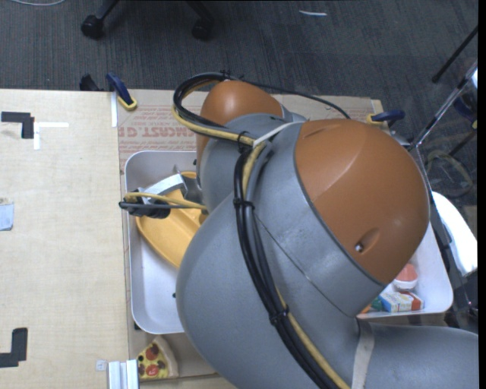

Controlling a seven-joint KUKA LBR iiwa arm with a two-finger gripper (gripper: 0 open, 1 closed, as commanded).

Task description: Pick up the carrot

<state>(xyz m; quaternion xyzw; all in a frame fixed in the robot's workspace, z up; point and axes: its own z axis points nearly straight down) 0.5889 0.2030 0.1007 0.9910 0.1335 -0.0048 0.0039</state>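
Reaching into the left bin (pixel 144 304), the arm (pixel 304 251) hides the carrot; it may lie under it. I cannot tell the hand's state. Best to descend slowly, clear of the yellow dish (pixel 171 232).

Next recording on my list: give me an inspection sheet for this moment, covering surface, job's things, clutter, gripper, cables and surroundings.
Surface: pale wooden bench bearing a shallow white left bin; white right bin mostly hidden behind the arm.
Job's things: carrot cannot be made out.
Clutter: flat yellow object in the left bin; small red-and-white items in the right bin; pizza-slice toy at the bench's near edge.
Gripper: hidden under the grey and orange arm.
Cables: black and yellow cable bundle running along the arm.
Surroundings: dark carpet; office chair base.
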